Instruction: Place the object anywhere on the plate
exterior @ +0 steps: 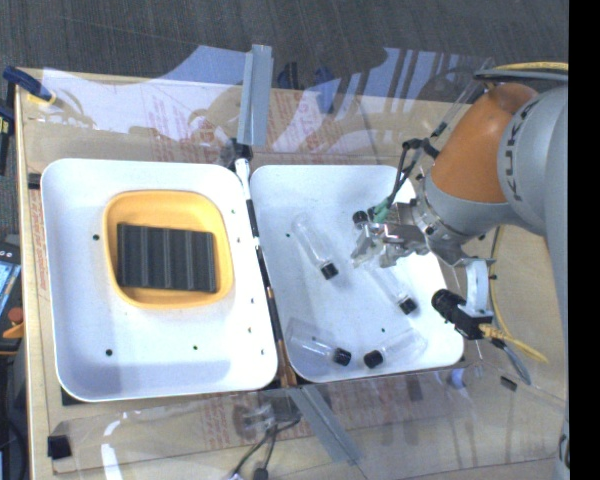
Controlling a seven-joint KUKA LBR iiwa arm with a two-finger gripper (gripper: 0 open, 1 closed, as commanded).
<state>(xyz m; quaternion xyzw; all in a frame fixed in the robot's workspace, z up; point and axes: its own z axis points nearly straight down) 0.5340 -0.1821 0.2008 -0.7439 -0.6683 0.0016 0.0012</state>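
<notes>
Reaching in from the right of the frame, the grey arm with its orange band holds its two-finger gripper (372,245) low over the right white bin (280,203); whether the fingers are released or clenched I cannot tell. Clear plastic vials with black caps lie in that bin: one (314,246) left of the gripper, others (325,349) along the lower edge. The yellow rectangular plate (167,208) (dark ribbed centre) sits in the left white bin (140,358) on the worktop.
</notes>
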